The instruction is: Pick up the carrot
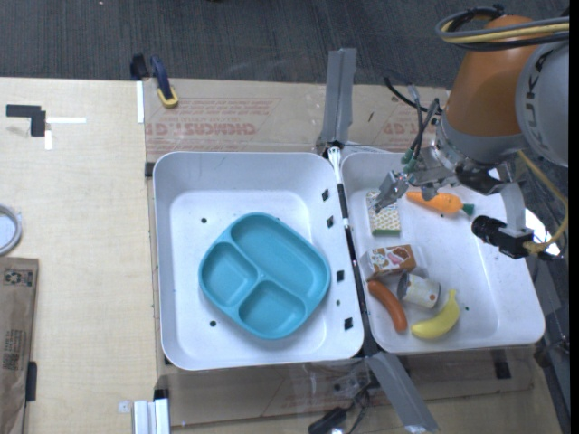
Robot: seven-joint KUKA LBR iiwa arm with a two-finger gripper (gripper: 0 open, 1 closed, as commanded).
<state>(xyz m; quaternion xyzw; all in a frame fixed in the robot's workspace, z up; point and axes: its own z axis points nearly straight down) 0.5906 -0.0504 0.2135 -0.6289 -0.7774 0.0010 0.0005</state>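
Observation:
The carrot (438, 202), orange with a green stub at its right end, lies in the back part of the right bin (507, 328). My gripper (394, 189) hangs just left of the carrot, over a pale speckled sponge-like block (386, 218). Nothing shows held in it. The grey and orange arm (493, 89) comes in from the upper right and covers the bin's back right corner.
The right bin also holds a red-and-white packet (392, 259), a sausage (387, 303), a small can (422, 289) and a banana (438, 318). A blue divided plate (263, 276) lies in the left bin (181, 242). A black part (493, 231) juts out right of the carrot.

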